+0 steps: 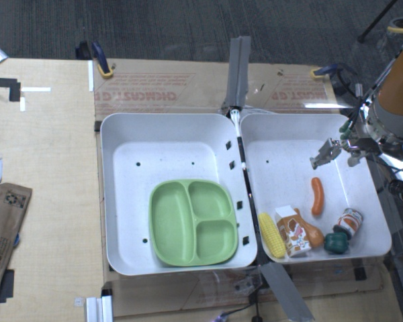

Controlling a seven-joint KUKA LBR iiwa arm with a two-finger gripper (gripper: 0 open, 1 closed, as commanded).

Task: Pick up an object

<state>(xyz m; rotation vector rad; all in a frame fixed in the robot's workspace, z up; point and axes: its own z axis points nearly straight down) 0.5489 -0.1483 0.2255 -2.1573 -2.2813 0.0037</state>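
My gripper (337,156) hangs over the back right part of the right bin (282,136), reaching in from the right. It is open, with nothing between its fingers. An orange sausage (316,196) lies on the bin floor just below and in front of it, apart from the fingers. Along the front wall lie a yellow corn cob (271,235), a small printed carton (291,231), an orange piece (313,234) beside the carton, a green vegetable (336,243) and a small can (350,221).
The left bin (121,146) holds a green divided plate (193,221) at its front. A grey divider post (238,72) stands at the back between the bins. Cardboard and paper lie on the bench at left.
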